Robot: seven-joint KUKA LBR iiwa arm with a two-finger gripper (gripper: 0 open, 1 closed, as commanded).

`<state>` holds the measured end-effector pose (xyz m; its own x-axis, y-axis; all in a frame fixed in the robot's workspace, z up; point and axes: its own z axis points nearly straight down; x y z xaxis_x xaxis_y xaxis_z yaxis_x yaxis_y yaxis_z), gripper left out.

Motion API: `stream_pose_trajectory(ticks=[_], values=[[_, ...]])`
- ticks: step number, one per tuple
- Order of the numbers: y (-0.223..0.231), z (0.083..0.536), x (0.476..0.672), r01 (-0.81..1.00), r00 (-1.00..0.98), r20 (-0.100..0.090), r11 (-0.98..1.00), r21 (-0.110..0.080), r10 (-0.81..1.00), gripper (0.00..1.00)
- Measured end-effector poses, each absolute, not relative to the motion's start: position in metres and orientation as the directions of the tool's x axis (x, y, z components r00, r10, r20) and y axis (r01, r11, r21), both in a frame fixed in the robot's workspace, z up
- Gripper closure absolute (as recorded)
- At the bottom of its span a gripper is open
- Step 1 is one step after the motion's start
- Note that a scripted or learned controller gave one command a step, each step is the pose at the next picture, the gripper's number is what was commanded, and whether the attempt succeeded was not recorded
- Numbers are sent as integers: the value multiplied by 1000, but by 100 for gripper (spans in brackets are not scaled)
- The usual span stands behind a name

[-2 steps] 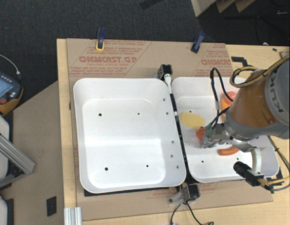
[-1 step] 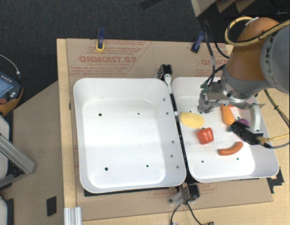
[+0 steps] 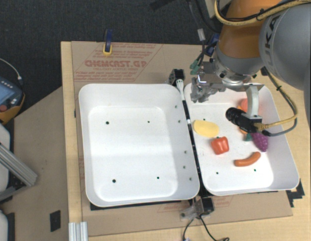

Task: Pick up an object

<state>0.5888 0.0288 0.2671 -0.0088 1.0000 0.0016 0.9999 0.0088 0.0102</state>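
In the right bin (image 3: 281, 177), the claw (image 3: 199, 93) hangs near the far left corner, its state not possible to tell, while a yellow lemon (image 3: 206, 129), a red pepper (image 3: 220, 145) and a sausage (image 3: 246, 159) lie nearby.

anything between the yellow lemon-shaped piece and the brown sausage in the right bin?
Yes. In the camera view, the red toy pepper sits between the yellow lemon-shaped piece and the brown sausage, on the right bin's white floor.

The gripper (image 3: 199, 93) hung over the upper left corner of the right bin (image 3: 276, 177). Below it lay a yellow lemon-shaped toy (image 3: 206, 129), a red pepper (image 3: 220, 145), a sausage (image 3: 246, 159) and purple grapes (image 3: 261, 141). The left bin (image 3: 95, 149) sat beside it.
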Motion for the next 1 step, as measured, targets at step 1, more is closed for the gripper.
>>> stream_pose_trajectory(ticks=[1], values=[[-52, 230, 544, 1000, 9, -2, -9, -7, 1000, 100]])
